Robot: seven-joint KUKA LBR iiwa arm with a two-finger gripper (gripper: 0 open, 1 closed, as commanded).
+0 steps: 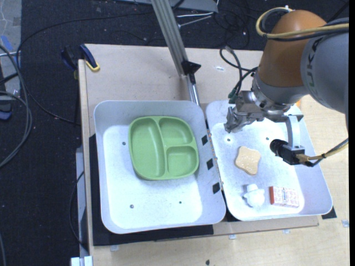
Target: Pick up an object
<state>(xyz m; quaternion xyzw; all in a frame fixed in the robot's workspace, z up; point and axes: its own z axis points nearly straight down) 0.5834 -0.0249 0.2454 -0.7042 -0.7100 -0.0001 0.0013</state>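
Note:
In the right bin [316,195] lie a tan piece of toast-shaped food [247,160], a small white object [254,195] and a red-and-white packet [284,196]. My gripper [232,123] hangs over the far left part of this bin, up and left of the tan piece and apart from it. Nothing shows between its fingers. A green divided plate [164,147] rests in the left bin [116,204].
A metal pole [172,35] slants from the top of the view down to the gap between the bins. Black clips [211,162] sit along the seam between the bins. Wooden bench edges [133,65] surround both bins.

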